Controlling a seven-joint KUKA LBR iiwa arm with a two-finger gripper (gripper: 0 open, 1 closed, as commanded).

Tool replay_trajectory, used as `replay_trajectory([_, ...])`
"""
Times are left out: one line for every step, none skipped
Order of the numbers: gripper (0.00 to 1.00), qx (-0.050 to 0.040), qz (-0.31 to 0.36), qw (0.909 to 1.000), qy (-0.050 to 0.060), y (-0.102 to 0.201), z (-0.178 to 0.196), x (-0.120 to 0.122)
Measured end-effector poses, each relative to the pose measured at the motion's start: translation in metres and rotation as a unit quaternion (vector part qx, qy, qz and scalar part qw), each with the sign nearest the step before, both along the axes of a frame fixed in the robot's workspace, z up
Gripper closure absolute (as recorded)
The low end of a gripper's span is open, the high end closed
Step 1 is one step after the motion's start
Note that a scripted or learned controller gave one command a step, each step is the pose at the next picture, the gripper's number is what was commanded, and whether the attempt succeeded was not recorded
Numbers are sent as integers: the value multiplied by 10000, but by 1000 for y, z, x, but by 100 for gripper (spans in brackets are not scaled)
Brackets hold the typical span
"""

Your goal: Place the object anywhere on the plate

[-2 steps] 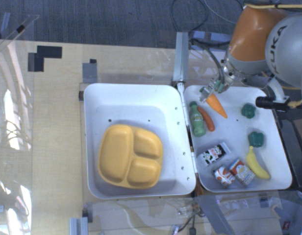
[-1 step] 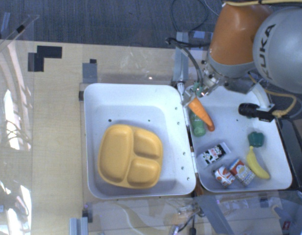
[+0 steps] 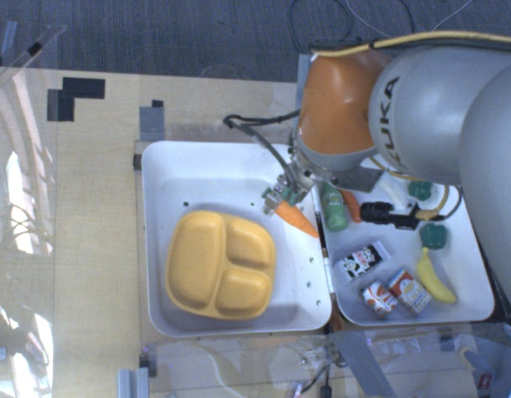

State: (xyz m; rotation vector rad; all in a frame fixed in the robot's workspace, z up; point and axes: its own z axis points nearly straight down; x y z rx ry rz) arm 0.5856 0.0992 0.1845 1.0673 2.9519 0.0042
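A yellow plate [image 3: 221, 264] with three compartments lies in the left white bin [image 3: 164, 181]. My gripper [image 3: 282, 196] hangs over the right side of that bin, up and to the right of the plate. It is shut on the thick end of an orange carrot [image 3: 297, 219]. The carrot slants down and to the right towards the wall between the two bins. It is clear of the plate.
The right bin [image 3: 475, 301] holds a green bottle [image 3: 333, 206], an orange piece [image 3: 349, 206], two teal items [image 3: 433, 236], a banana [image 3: 435, 277], a black-and-white carton [image 3: 361, 261] and two small cans [image 3: 396, 295]. The arm covers that bin's far part.
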Motion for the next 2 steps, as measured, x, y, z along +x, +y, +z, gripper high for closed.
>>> replay_trajectory([0,0,-4,10000,-2,-1,0,0])
replay_trajectory([0,3,-781,9969,-4,42,61,-69])
